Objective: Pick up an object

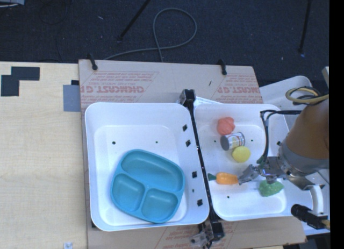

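A pale wooden bench holds two shallow white bins side by side. The left bin (102,119) holds a blue divided tray (148,184). In the right bin (252,210) the gripper (251,175) hangs low, fingers spread, nothing between them. The toy carrot (227,178) lies just beside its tips, toward the divider. A good grasp likely means centring over the carrot before closing.

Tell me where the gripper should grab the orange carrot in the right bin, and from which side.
Grip the carrot across its thicker orange middle, coming straight down from above. It lies flat and lengthwise across the bin, so fingers closing across its narrow width should fit. The gripper sits just beside its right end.
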`<state>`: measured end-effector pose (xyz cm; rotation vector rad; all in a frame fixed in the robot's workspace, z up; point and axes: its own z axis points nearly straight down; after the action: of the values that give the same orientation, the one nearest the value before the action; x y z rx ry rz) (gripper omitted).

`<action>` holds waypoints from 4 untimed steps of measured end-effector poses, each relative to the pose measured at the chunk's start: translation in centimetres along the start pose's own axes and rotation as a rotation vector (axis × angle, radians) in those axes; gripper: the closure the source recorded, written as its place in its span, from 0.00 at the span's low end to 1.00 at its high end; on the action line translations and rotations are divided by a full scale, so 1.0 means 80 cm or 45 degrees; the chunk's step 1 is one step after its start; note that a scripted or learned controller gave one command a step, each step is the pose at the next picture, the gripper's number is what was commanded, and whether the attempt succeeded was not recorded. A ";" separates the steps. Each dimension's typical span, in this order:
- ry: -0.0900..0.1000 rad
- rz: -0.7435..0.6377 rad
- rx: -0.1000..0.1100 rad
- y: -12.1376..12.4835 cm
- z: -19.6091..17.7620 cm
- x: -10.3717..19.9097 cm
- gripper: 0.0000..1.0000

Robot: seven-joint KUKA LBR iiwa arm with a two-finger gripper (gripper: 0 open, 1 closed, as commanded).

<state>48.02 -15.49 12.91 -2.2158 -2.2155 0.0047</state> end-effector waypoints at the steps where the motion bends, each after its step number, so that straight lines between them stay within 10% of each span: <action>1: -0.003 0.001 -0.009 0.002 0.054 0.000 0.00; 2: 0.000 0.008 -0.006 0.002 0.041 -0.001 1.00; 4: -0.005 -0.003 -0.010 0.008 -0.097 0.010 1.00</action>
<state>48.69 -14.69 20.64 -2.2193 -2.2238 -0.0004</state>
